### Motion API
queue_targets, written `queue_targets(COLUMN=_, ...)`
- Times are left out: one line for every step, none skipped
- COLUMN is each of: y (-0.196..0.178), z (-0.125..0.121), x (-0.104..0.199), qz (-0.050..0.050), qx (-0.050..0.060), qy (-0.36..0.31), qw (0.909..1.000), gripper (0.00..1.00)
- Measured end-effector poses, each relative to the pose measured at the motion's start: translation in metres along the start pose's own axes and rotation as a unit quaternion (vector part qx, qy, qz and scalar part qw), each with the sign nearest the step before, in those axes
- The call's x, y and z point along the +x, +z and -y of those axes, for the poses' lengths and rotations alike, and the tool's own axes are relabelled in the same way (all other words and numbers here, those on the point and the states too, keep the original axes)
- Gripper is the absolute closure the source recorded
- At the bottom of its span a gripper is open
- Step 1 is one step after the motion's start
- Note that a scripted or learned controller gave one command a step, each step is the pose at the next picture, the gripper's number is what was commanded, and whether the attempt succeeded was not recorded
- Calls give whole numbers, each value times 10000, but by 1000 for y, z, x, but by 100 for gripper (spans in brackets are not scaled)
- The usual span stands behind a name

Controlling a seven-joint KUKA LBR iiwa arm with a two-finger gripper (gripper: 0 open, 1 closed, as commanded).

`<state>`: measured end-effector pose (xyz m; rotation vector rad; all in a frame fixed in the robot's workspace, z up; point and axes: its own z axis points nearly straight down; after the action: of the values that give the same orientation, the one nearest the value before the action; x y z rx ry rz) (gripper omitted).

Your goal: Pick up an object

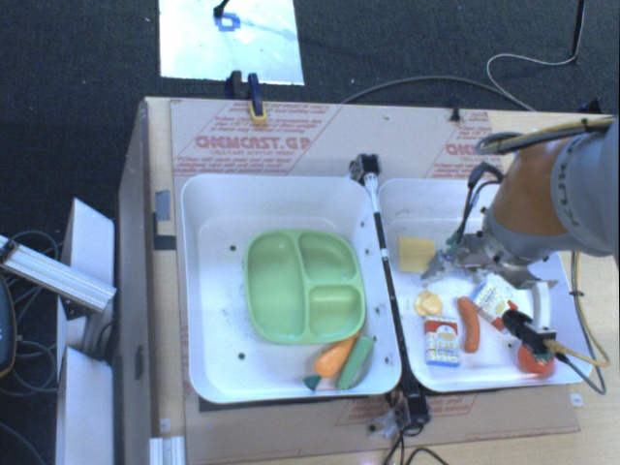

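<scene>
Two bins point(194, 260) sit side by side on the bench, and the arm point(552, 197) reaches in from the right over the right-hand one. Its gripper point(455, 260) hangs low near the middle of that bin, just right of the cheese slice point(417, 254) and above the small yellow piece point(428, 304). The wrist hides the working end at this slant, so I cannot tell whether it is parted or closed, and nothing can be seen held in it.

Any of the loose toys would serve for the pick. The right bin holds most of them: the cheese slice lying flat near the divider, the yellow piece below it, a carton point(442, 342) at the front, a sausage point(469, 324) just beside the carton, a white packet point(492, 296) under the wrist, and a tomato point(535, 358) in the front right corner. The cheese and the yellow piece lie nearest the gripper, which probably explains why the arm is set so low there.

Crowding is the trouble. Carton, sausage and packet lie close together, so a descent among them could nudge neighbours. The cheese is thin and flat, likely hard to grip.

In the left bin a green tray point(302, 284) lies with a carrot point(332, 358) and a cucumber point(356, 361) touching at its front edge, well apart from the arm.
</scene>
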<state>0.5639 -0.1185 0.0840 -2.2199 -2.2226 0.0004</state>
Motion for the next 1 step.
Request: queue_targets(y=0, z=11, x=-9, qz=0, qx=-3, qy=2, qw=10000, gripper=0)
